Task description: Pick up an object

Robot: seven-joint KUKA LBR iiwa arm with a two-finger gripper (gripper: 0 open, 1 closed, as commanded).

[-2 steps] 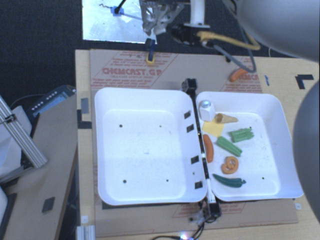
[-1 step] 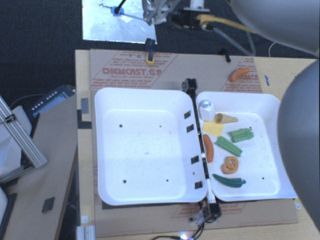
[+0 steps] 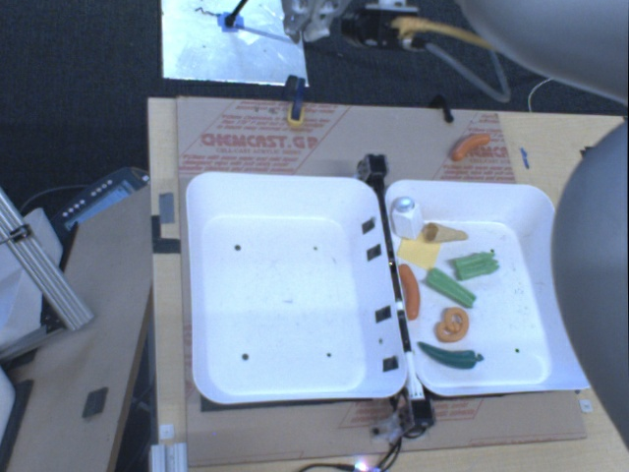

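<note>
Claw point(image 3: 313, 16): at top edge above the tabletop point(image 3: 246, 131); whether open or closed, cannot tell.
Right bin point(image 3: 531, 205): holds small toy foods.
Left bin point(image 3: 285, 293): bare white floor.

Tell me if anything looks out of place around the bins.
One orange sausage lies on the cardboard behind the right bin, outside both bins, while the other toy foods sit together inside that bin. Nothing looks spilled or broken.
</note>
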